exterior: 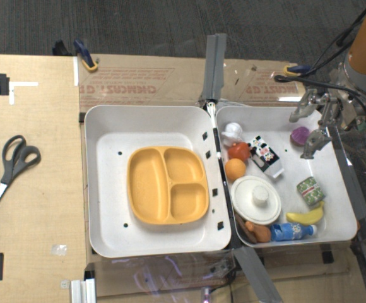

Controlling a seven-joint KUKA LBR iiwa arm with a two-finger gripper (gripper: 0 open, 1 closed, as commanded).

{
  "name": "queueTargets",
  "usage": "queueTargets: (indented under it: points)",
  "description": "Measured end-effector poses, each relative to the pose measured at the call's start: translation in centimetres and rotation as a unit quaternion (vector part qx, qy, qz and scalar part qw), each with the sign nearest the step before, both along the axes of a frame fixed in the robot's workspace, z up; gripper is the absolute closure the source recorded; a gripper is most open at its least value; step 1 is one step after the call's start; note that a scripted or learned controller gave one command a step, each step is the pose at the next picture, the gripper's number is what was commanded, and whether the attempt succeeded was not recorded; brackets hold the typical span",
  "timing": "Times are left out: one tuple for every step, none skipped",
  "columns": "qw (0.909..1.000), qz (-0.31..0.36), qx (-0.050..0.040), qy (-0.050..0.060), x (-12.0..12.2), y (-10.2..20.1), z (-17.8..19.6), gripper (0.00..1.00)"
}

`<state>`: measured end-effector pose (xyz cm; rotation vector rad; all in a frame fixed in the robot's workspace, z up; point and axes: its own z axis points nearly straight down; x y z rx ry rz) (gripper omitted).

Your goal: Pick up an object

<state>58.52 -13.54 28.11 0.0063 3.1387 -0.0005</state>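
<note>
My gripper [308,127] hangs over the far right part of the right bin [344,188], its two fingers [315,141] spread open with nothing held between them. A small purple object [300,135] lies on the bin floor just beside the fingers. The same bin holds a white ball [233,130], a red tomato [238,151], an orange [235,169], a black-and-white box [264,154], a white round lid [257,199], a green patterned piece [309,190], a banana [306,215] and a blue bottle [292,231].
A yellow divided plate [168,185] lies in the left bin [101,169]. Scissors [12,163] rest on the bench at the left. A blue clamp [85,54] sits at the back. Cables run behind the arm at the upper right.
</note>
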Motion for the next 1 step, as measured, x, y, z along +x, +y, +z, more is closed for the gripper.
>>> queueTargets:
  points:
    - [0.9998, 0.017, -0.0024, -0.012, 3.28, 0.36, -16.00, 0.00]
